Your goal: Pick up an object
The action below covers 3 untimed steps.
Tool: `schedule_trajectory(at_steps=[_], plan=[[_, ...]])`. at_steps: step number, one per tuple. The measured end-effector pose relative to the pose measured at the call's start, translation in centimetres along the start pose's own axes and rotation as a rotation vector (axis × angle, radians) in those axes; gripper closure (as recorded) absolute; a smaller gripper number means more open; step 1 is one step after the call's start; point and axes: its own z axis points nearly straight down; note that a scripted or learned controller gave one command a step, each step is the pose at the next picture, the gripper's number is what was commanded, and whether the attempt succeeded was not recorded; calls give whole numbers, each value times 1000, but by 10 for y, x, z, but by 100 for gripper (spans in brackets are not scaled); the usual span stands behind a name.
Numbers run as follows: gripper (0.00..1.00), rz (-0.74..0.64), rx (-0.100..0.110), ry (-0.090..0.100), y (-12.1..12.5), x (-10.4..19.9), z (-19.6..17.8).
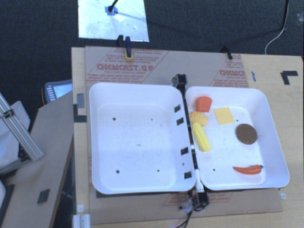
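Bins of shallow white plastic sit side by side on a protective sheet (142, 66) printed "CHEMCAST", which covers the pale wooden worktop (270, 65). The left bin (95, 141) and the right bin (274, 132) meet along a middle seam, where a row of small black clips (180, 122) runs from far to near.

All the loose pieces lie in the right bin. At its far left corner is an orange-red block (204, 103). Just nearer, a pale yellow lumpy piece (199, 118) touches a yellow corn cob (201, 137), which lies lengthwise close to the seam. A flat yellow square (223, 115) rests right of the block, and a round brown disc (246, 134) sits near it, toward the bin's right wall. A red-orange chilli pepper (247, 169) lies crosswise by the near right corner, well apart from the rest.

A yellow clamp (128, 56) grips the far edge of the sheet. Beyond the worktop, a shiny metal plate (113, 13) lies on dark carpet, and a thin pale cable (280, 30) trails down at the far right. At the left edge, a length of aluminium rail (19, 133) slants across a lower table.

Whether the gripper is apart or together, and how the arm is posed, cannot be told from this vantage.
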Motion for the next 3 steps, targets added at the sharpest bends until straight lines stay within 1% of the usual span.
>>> schedule_trajectory(at_steps=[1, 3], plan=[[100, -4, 9, 2, 1, 0, -4], [100, -16, 2, -2, 2, 1, -27]])
